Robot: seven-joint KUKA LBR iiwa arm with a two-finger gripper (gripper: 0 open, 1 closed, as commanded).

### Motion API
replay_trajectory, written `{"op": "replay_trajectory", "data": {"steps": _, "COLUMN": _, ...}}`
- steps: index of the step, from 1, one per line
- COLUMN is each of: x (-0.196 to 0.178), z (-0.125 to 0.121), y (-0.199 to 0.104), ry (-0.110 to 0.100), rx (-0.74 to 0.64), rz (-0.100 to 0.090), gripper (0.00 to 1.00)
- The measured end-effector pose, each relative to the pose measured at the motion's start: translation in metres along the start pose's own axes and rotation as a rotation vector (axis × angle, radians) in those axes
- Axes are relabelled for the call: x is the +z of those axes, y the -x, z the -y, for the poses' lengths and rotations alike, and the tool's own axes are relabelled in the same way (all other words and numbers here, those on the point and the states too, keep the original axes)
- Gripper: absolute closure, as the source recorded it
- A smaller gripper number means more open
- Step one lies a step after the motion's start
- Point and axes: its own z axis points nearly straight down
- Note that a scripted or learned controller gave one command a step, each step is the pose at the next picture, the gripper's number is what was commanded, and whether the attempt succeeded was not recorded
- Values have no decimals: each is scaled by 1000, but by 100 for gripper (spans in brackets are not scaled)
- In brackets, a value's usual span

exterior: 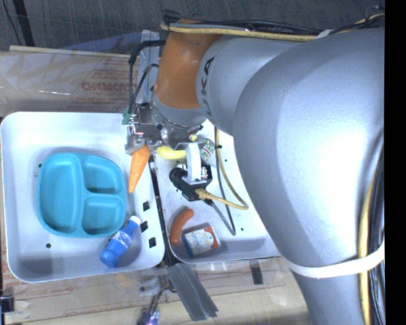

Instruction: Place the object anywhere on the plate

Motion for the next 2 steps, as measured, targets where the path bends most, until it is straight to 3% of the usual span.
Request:
{"op": "replay_trajectory", "data": {"steps": 1, "x": 32, "z": 48, "y": -64, "ry": 0, "rx": -99, "rz": 1, "gripper": 100}}
{"op": "replay_trajectory", "data": {"steps": 2, "x": 32, "z": 48, "y": -64, "ry": 1, "rx": -98, "rz": 1, "gripper": 0}}
